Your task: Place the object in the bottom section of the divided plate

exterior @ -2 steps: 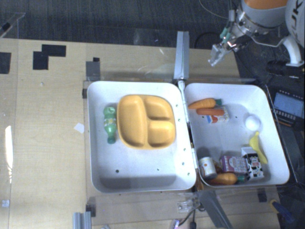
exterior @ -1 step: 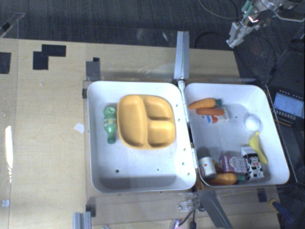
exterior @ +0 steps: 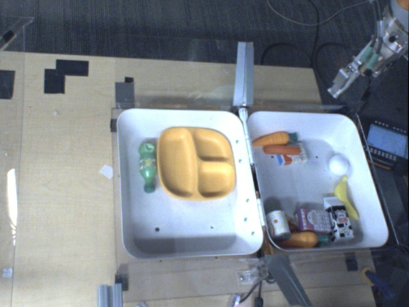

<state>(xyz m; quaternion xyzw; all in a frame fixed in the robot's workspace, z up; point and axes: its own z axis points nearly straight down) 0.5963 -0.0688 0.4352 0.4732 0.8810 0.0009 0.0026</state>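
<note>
On the light wooden worktop [exterior: 64,171], the yellow divided plate [exterior: 195,162] with three smooth dips sits in the left bin [exterior: 185,235] beside a green bottle [exterior: 147,165], while the pincer [exterior: 348,75] hangs far away, fingers apart, gripping nothing.

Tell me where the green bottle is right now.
The green bottle lies in the left bin, against the yellow divided plate's left edge.

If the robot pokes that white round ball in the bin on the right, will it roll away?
Probably yes. The small white round ball looks smooth and has no flat side, so a nudge would likely send it rolling across the right white bin. It sits on open floor, so little would stop it before the wall. It may also slip from a pinch.
</note>
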